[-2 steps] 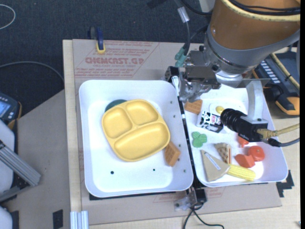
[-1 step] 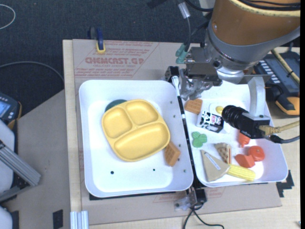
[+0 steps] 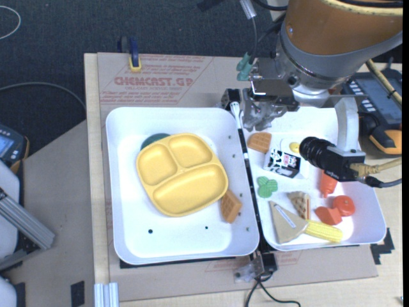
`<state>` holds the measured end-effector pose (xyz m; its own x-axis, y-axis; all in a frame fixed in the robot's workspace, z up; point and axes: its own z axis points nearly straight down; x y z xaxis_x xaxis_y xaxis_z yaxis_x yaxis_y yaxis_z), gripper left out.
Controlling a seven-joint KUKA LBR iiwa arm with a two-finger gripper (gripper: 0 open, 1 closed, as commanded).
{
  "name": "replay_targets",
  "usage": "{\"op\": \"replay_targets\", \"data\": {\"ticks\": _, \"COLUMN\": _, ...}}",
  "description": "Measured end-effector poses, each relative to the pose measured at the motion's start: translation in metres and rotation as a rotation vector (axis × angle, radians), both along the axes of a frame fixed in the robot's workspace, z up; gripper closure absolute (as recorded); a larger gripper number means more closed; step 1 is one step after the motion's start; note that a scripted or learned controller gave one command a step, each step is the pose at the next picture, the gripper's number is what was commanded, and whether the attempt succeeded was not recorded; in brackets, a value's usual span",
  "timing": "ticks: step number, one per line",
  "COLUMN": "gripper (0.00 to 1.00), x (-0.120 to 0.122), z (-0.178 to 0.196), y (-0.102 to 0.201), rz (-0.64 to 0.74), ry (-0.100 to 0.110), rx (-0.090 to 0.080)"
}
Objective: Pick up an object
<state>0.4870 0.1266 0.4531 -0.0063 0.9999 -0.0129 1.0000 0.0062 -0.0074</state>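
Right of centre in the frame, the right bin [image 3: 377,226] holds the pickable clutter: a tan bread-like piece [image 3: 259,142] at its upper left, a black-and-white cow-patterned item [image 3: 283,161] beside it, a green piece [image 3: 267,186], a corn cob [image 3: 324,231], a grey wedge [image 3: 284,222] and red-orange toys [image 3: 336,210]. Just above the tan piece hangs the end effector [image 3: 261,117], at the bin's upper left corner; whether it is clenched or released cannot be told. Left of centre, the left bin [image 3: 121,190] carries a yellow divided plate [image 3: 182,173], with a waffle-like piece [image 3: 231,207] at its lower right edge. Both bins rest on the desk [image 3: 160,72].
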Motion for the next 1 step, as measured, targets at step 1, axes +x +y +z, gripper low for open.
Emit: {"op": "replay_targets", "data": {"ticks": 1, "gripper": 1.0, "x": 0.0017, "z": 0.0082, "y": 0.0009, "rz": 0.001, "ry": 0.001, "rx": -0.002}}
